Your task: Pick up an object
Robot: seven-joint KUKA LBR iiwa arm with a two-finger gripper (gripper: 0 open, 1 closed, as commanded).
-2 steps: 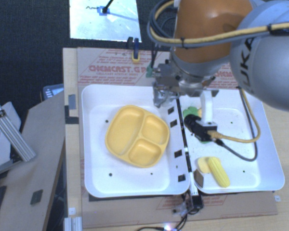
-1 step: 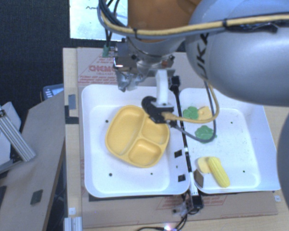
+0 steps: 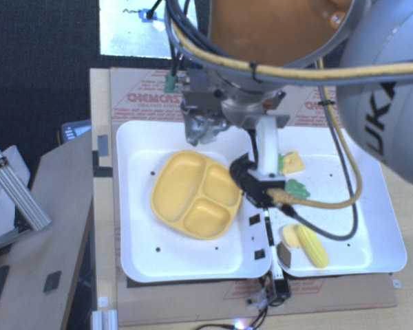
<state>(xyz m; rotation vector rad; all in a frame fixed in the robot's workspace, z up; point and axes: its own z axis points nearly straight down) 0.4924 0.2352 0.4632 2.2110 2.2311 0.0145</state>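
Note:
A yellow divided plate (image 3: 196, 194) lies tilted in the middle of the left bin (image 3: 141, 253). The right bin (image 3: 372, 239) holds a yellow cheese wedge (image 3: 292, 162), a green toy (image 3: 297, 188), a corn cob (image 3: 312, 245), a pale yellow piece (image 3: 290, 234) and a small brown piece (image 3: 284, 254). My gripper (image 3: 204, 128) hangs over the far edge of the left bin, just beyond the plate's far rim. Nothing is seen held in it. The arm's large orange and grey body covers the far part of both bins.
The bins sit side by side on a cardboard sheet (image 3: 141, 95) on the bench. A grey panel (image 3: 48, 205) and a metal rail (image 3: 14, 188) stand to the left, outside the bins.

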